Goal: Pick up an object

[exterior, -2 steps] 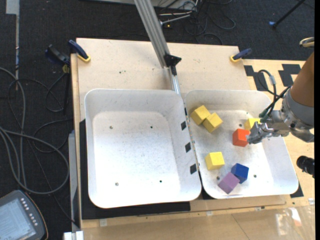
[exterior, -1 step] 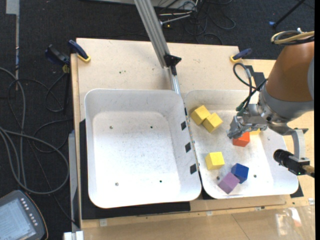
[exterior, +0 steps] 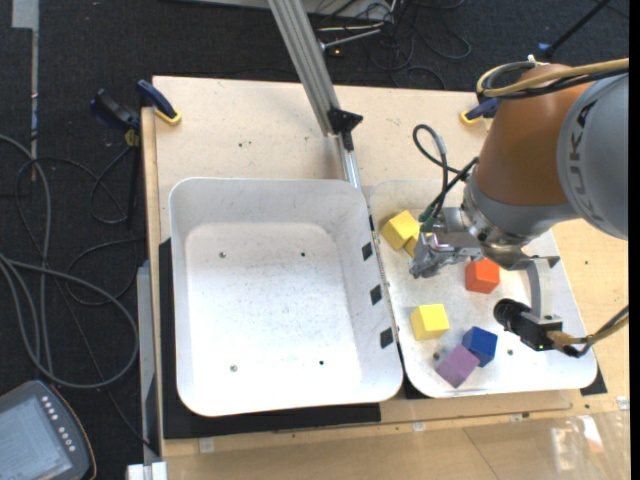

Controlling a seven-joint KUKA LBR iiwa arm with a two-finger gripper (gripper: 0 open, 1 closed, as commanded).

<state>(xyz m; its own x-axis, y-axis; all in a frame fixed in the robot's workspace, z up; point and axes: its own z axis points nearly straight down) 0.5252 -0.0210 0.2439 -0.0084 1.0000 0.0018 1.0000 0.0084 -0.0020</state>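
The gripper hangs low over the right bin, its metal fingers pointing toward the bin floor at the left part of that bin; whether they stand wide or narrow cannot be told from here, since the wrist and its dark cabling cover much of them, and nothing can be seen between them. The thing nearest is the upper yellow block, which lies just up and to the left of the gripper, close against the bin's left wall and tilted so that one corner points toward the fingers. It looks like a small cube with clean matte faces and no long axis to speak of, so the approach would turn more on its turned corner and the nearness of the wall than on any lengthwise alignment. The orange block sits just to the gripper's right, near and perhaps partly under the wrist. Below the gripper lies a second yellow block, squarer to the view and apart from its neighbours, and further down and to the right the blue block and purple block rest touching or nearly so. The left bin lies well off to the gripper's left.
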